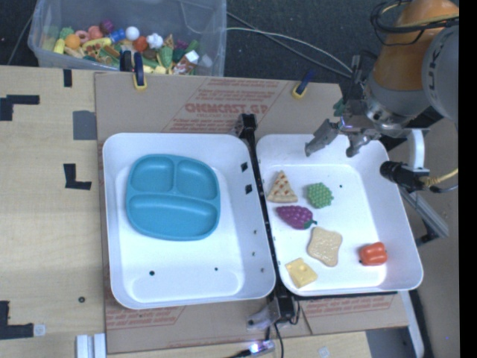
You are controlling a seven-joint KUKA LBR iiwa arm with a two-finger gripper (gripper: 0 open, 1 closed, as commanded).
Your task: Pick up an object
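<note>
Blue plastic comes first on the left: a sectioned tray (173,198) lying flat in the left bin (119,267), with bare white floor around it. In the right bin (399,222) lie six small toy foods, likely light, stiff moulded plastic, smooth and somewhat slippery: a pizza slice (282,189), purple grapes (295,216), a yellow cheese wedge (302,272), a green bumpy piece (319,195), a slice of toast (325,245) and a red-orange pepper (373,254). The flat ones sit low and offer little to pinch; I judge the pepper the easiest, rounded and standing well apart from the rest, best taken across its body. It sits close to the bin's right wall, though, so a finger on that side has little room. The tool (334,145) hangs over the far rim of the right bin, fingers spread wide with nothing between them. The centre of the bin floor gives open room to descend.
</note>
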